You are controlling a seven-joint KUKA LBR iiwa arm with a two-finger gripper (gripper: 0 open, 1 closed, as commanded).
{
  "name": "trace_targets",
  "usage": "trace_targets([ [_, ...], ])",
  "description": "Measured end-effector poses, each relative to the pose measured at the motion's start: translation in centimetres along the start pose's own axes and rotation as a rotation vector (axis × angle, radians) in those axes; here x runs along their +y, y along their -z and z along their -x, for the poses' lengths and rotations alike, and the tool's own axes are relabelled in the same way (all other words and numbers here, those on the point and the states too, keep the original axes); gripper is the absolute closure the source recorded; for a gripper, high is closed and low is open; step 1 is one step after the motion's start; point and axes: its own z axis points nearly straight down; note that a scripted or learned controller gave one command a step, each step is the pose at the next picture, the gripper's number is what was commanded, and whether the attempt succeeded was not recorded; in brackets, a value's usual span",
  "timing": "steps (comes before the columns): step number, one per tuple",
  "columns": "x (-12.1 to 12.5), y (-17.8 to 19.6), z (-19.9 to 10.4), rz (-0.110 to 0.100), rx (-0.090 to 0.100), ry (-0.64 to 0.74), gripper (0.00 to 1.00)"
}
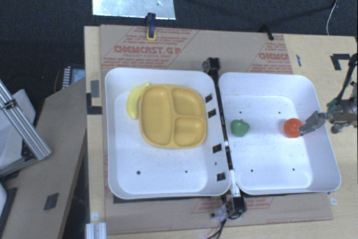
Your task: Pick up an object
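Observation:
In the right bin [263, 89] a small green object [240, 127] lies near the left wall. A round orange-red object [291, 127] rests toward the bin's right side. My gripper [310, 123] reaches in from the right edge, low over the bin, with its tip right beside the orange-red object on that object's right. Whether they touch is unclear. Nothing shows held in the gripper.
The left bin [120, 176] bears a yellow divided plate [171, 116] with a yellow banana [133, 101] tucked against its left edge. A black hinge strip [219, 131] runs between the bins. Cardboard [168, 47] lies under both bins.

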Motion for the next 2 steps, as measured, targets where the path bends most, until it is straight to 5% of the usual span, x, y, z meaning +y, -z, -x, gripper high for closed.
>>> trace_targets([
  [1,0.2,0.5,-0.1,0.01,-0.003,0.004,0.0],
  [2,0.4,-4.9,-1.1,0.006,0.0,0.002,0.0],
])
